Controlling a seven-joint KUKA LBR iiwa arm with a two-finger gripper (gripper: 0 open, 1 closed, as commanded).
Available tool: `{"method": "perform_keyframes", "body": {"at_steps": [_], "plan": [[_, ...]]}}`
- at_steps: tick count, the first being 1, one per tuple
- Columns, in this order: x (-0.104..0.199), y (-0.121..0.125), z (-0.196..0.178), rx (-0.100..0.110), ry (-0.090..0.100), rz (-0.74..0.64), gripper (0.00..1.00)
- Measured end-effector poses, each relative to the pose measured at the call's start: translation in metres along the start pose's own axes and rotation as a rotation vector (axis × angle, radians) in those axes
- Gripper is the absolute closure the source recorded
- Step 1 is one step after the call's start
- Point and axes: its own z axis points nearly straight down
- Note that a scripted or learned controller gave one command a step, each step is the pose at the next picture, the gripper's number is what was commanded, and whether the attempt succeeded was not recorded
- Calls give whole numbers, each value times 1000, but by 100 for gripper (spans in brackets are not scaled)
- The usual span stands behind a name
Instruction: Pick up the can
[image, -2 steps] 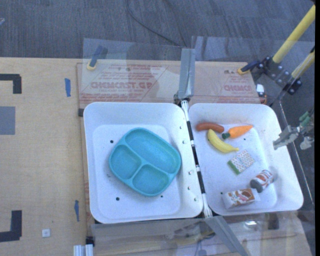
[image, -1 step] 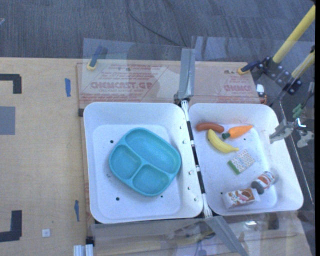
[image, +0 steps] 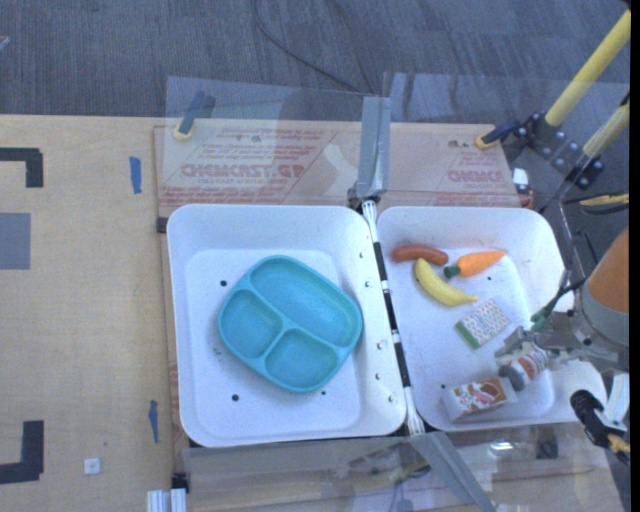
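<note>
Two white bins sit side by side. Left of the right bin (image: 545, 235), the left bin (image: 190, 240) holds a blue divided plate (image: 290, 322). Inside the right bin, from left: a sausage (image: 419, 253), a banana (image: 442, 285), a carrot (image: 478, 262), a patterned box (image: 484, 322) and a carton (image: 478, 397). The can (image: 520, 371) lies toward its lower right, under the gripper (image: 528, 345); I cannot tell whether the tool grasps it.

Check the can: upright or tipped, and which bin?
Tipped. The can lies on its side in the right bin, beside the carton, with the hand right at it.
</note>
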Motion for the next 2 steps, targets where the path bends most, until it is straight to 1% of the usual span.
{"method": "perform_keyframes", "body": {"at_steps": [1,2], "plan": [[-2,0,-8,0,-1,5,100],[34,-3,-88,-1,-1,-11,100]]}}
